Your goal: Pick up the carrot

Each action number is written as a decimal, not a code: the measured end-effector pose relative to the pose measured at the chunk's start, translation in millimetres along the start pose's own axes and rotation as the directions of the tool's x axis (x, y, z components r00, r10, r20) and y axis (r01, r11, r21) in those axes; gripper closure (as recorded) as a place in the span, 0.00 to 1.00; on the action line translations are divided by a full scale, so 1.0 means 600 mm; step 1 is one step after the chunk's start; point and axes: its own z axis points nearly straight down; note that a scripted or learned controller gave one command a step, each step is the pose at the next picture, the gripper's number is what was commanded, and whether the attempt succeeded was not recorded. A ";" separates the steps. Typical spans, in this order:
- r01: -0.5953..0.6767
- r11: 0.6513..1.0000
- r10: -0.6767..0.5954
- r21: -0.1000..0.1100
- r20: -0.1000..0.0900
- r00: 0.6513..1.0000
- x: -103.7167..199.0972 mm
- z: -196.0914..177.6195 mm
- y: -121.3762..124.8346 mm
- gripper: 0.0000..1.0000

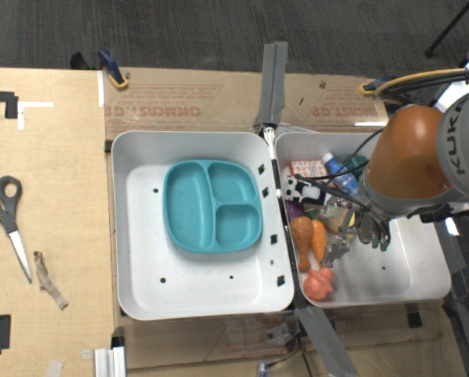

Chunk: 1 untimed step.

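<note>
In the right bin: the carrot [319, 240] lies near the left wall, beside a brownish toy and above a pink one [319, 284].
Gripper [338, 250]: just right of the carrot; finger spacing cannot be told.
Writing: "KU" on the arm [411, 159]; cardboard [171, 108] print reads upside down.
Room: bare floor in the bin's [411, 277] right half.
Hidden: packages under the arm, perhaps a bottle.
Left bin: teal divided plate [214, 206].

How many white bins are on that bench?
2. The left bin holds a teal plate; the right bin, touching it, holds the carrot and other toys, under the arm.
</note>
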 end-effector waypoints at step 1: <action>-0.049 0.999 0.049 0.000 0.001 0.999 0.010 0.001 -0.003 0.00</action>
